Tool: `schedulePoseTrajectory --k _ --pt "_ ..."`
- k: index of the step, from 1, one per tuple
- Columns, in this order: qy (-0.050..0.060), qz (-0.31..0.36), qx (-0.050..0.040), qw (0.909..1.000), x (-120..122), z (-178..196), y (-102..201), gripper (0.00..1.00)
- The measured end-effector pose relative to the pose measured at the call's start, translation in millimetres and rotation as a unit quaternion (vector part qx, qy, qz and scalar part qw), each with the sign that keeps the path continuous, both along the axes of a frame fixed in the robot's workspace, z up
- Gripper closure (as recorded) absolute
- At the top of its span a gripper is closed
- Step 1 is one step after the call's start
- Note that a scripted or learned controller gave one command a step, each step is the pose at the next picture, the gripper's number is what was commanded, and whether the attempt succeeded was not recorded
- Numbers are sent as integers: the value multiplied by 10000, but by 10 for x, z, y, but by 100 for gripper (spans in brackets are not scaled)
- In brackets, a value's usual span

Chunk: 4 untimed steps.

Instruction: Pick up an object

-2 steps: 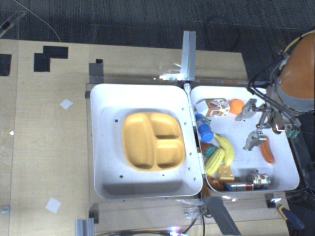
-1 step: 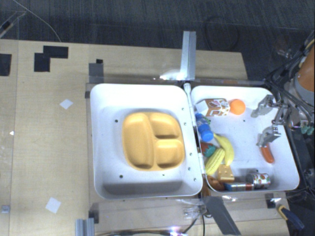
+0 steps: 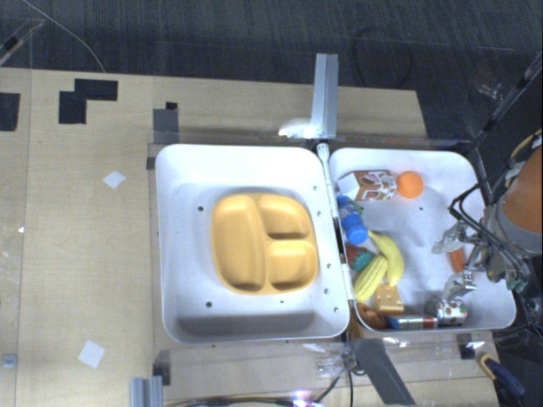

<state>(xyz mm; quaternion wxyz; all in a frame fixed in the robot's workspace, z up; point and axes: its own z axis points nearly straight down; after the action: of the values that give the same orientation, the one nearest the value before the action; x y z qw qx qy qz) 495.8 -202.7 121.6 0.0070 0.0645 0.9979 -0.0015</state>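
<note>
With the gripper [image 3: 458, 270] hanging spread-fingered, as far as we can tell, over the right bin [image 3: 441, 158], we fear it closing between the can [image 3: 428, 319] and orange piece [image 3: 457, 259].

Two white bins sit side by side: the left bin [image 3: 178, 227] holds one yellow divided tray [image 3: 261, 242]; the right bin [image 3: 441, 164] holds one orange ball [image 3: 410, 185], one banana [image 3: 389, 257], one blue bottle [image 3: 352, 225] and one small carton [image 3: 373, 185].
</note>
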Motion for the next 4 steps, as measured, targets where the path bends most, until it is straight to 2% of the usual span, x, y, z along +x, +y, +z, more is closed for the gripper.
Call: schedulePoseTrajectory --k 1,2,3,4 --pt "4 -1630 23 9866 -55 -32 -33 0" --pt "25 -4188 51 9081 -71 -12 93 0" --pt "21 -4550 56 8905 -70 51 176 0" --pt "23 -5897 64 8076 -74 95 206 0"
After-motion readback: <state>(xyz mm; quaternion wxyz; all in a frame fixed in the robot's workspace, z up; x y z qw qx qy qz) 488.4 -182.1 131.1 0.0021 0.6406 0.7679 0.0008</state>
